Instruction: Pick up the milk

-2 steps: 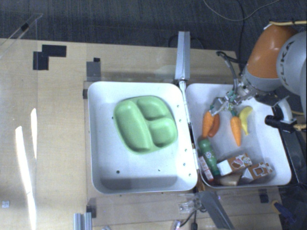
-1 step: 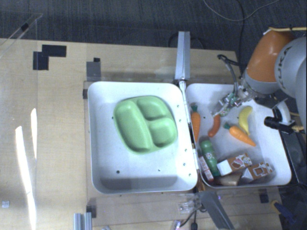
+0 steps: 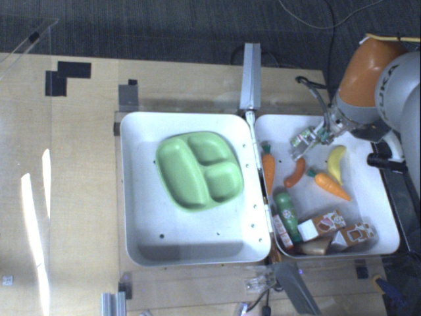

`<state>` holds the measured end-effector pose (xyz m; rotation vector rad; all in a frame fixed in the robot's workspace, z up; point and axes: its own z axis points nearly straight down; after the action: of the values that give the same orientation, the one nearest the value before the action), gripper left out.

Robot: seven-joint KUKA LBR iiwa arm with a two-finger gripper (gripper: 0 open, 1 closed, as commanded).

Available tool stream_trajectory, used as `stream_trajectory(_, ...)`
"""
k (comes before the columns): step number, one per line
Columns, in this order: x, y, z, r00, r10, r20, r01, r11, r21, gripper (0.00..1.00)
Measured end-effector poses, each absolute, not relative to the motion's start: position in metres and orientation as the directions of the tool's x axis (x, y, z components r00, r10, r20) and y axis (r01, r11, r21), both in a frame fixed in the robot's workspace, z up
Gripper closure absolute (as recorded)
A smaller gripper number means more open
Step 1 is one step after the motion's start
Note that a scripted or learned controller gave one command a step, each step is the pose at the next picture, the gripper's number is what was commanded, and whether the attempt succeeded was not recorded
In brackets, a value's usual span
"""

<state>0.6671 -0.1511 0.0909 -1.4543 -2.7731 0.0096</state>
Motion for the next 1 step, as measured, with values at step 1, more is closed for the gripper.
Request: stream_trajectory(1, 0.6667, -0.1403, 0.1042, -0.662, 0.749, 0.003, 0.749, 0.662, -0.006, 0.0)
